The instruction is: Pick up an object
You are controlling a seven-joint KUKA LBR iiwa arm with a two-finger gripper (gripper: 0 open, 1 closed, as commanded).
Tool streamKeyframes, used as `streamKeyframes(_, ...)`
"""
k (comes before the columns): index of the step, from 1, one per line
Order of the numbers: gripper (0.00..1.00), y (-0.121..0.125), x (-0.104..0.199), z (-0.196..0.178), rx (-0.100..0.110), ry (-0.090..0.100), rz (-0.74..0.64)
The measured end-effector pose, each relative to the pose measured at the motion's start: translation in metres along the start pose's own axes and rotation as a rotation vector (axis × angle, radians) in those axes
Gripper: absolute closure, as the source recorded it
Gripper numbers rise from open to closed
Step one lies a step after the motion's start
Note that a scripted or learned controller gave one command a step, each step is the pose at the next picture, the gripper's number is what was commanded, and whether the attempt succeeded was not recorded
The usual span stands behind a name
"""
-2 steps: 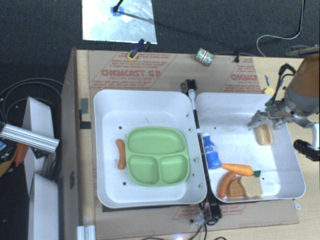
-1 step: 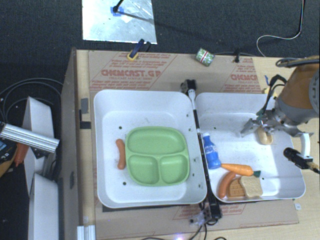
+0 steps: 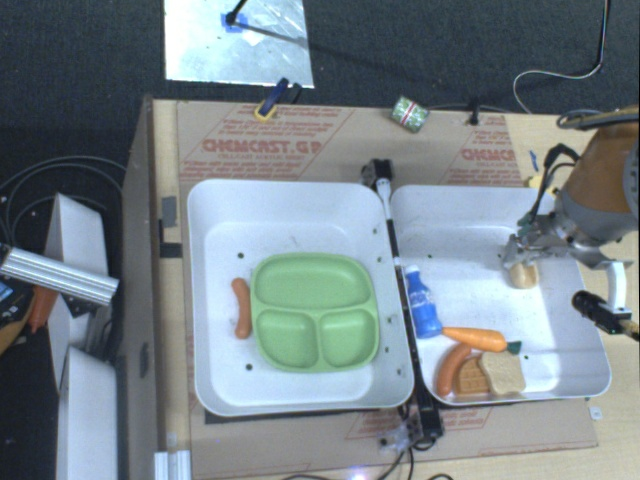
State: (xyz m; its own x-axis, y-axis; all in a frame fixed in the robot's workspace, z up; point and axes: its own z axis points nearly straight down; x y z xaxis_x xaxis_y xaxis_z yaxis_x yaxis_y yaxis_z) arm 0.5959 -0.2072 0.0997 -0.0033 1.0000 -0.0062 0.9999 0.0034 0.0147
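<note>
Two white bins sit side by side on brown board. Nearest, in the right bin (image 3: 570,378), lie a bread slice (image 3: 503,373), a sausage (image 3: 455,368) and a carrot (image 3: 476,339); farther back, the gripper (image 3: 521,258) touches a pale lump (image 3: 523,275), its grip impossible to tell.
</note>
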Motion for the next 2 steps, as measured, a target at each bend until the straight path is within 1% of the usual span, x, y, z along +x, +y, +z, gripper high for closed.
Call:
streamKeyframes(1,1.0,-0.055,0.0,-0.083,0.011,0.004,0.002)
streamKeyframes(2,1.0,-0.027,0.046,-0.102,0.012,0.006,-0.001)
